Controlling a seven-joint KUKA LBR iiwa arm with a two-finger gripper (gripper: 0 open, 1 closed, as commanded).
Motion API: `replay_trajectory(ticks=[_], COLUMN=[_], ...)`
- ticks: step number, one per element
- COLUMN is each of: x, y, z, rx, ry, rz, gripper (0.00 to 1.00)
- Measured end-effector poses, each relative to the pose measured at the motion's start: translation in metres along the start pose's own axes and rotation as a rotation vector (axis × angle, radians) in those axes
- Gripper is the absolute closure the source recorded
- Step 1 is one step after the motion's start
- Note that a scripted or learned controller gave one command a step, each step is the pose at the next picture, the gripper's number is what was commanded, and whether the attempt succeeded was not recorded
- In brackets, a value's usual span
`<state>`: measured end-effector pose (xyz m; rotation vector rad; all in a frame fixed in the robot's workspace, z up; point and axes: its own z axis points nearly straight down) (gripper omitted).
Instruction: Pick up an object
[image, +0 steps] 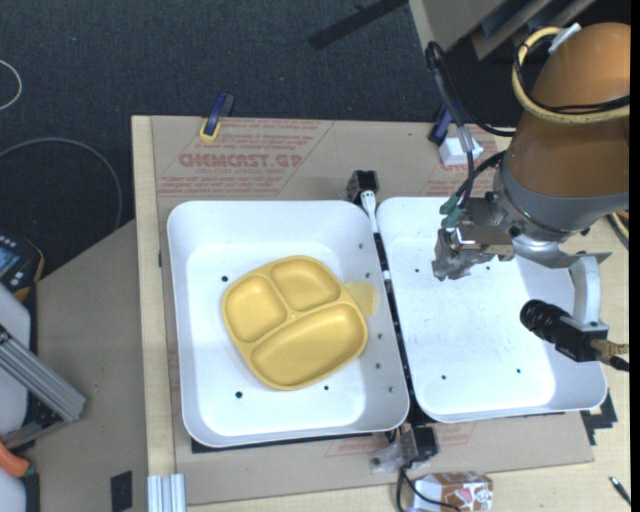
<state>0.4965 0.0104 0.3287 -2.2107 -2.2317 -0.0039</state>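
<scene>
Hanging: tool (450, 262) over the right bin (500, 390), toward that bin's 11 o'clock corner
Tool fingers: too dark and small, so I cannot tell if they are apart or together
Arm (570, 130): grey and orange, coming in from 2 o'clock
Yellow plate (293, 322): lying flat in the middle of the left bin (200, 250), with three dips in it
Plate from tool: well apart, toward 8 o'clock
Table (250, 160): brown, under both bins
</scene>
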Motion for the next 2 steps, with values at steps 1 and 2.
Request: replay_trajectory(ticks=[1,2], x=[0.0911,0.0862], y=[-0.0166,-0.0155], z=[-0.0541,-0.0615], rx=[-0.005,-0.002], ry=[0.001,-0.001], rz=[-0.001,0.008], gripper=[1.00,1.00])
